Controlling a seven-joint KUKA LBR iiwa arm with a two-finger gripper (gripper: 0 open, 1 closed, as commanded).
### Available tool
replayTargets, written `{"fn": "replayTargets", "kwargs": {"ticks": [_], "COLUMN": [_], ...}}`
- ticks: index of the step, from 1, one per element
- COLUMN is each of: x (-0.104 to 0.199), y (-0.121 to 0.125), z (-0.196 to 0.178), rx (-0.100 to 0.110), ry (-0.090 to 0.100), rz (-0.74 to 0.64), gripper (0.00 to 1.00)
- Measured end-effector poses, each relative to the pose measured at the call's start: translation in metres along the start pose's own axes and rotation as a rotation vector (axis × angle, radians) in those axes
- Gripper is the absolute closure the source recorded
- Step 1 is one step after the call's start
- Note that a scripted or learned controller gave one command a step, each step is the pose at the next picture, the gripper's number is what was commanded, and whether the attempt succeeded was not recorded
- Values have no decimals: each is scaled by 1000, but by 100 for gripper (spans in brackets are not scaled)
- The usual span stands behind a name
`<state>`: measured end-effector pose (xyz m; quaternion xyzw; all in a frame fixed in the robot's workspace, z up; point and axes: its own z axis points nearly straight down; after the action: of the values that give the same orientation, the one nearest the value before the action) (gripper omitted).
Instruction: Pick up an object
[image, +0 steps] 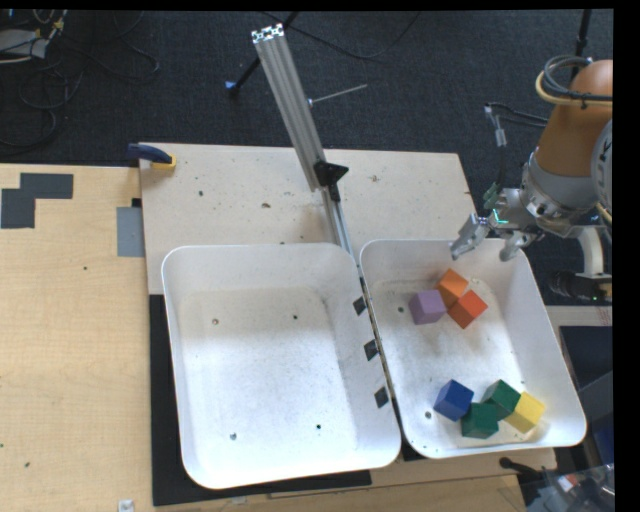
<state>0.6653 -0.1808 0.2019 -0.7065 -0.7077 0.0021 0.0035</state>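
Right bin (560, 350): orange block (453, 283), red block (467, 308), purple block (427, 307) clustered near far wall. Pincer (492, 241): open, empty, above far rim. Recommended: descend vertically over orange block, fingers straddling it, clear of red neighbour touching it.

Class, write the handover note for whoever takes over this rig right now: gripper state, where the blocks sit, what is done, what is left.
Gripper: open, holding nothing, hanging over the far rim of the right bin.
Blocks, all in the right bin: purple block, orange block and red-orange block clustered near the far end, just below the gripper; blue block, dark green block, green block and yellow block grouped at the near end.
Done: nothing picked yet.
Left: descend on a block, probably the orange one as it is nearest, close and lift.
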Motion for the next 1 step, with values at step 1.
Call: {"fn": "replayTargets", "kwargs": {"ticks": [1], "x": [0], "y": [1], "z": [-3], "rx": [-4], "ry": [-2], "rz": [-3], "gripper": [0]}}
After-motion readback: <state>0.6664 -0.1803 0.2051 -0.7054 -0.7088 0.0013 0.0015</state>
